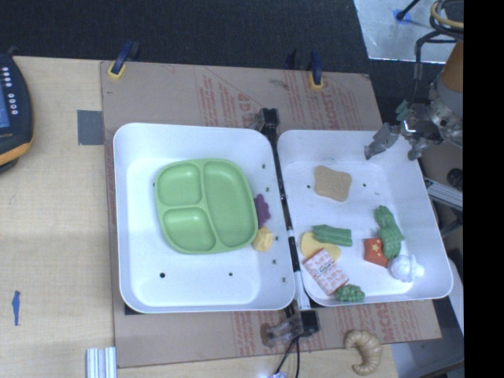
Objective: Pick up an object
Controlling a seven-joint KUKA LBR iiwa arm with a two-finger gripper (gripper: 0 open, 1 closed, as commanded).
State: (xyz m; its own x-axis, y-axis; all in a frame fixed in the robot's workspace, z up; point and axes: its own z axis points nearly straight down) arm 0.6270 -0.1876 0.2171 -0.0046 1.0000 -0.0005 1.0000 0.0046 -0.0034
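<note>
White bins are sitting side by side; the gripper point(394, 138) is hanging over the right bin's point(425, 211) far corner, fingers spread and holding nothing. Nothing is picked yet: the nearest item, the toast point(331, 183), is lying untouched below.

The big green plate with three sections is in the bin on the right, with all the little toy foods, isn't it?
Not quite. The camera view shows the green plastic plate with three sections lying in the left white bin. Most of the little toy foods, like the tan slice of toy bread, are in the right white bin.
</note>
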